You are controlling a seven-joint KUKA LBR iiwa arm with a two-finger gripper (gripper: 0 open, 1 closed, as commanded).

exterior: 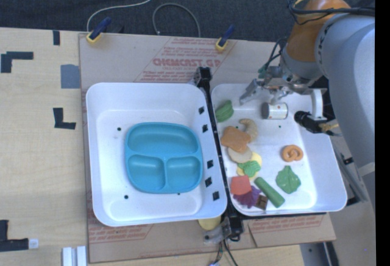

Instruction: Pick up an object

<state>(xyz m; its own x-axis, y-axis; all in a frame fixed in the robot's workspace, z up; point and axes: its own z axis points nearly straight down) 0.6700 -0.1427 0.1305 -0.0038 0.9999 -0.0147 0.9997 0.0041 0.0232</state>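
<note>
Two white bins sat side by side on the table (36, 137). The right bin (323, 189) carried a scatter of toy food; the left bin (103, 106) carried a blue divided tray (163, 157).

The tool (268, 95) hung over the far end of the right bin, with the food spread below and nearer the camera. Closest to it lay a green piece (223, 111), off to its left by the bin wall, and a tan piece (248, 125) just under it. Further off: a brown cookie-like piece (235, 138), an orange ring (292, 153), a leafy green piece (288, 179), a green stick (269, 191), a red block (240, 185) and a purple piece (247, 198), these last three bunched together.

Tool state: could not tell whether apart or together. Nothing was seen clamped in it, and no food touched it.
</note>
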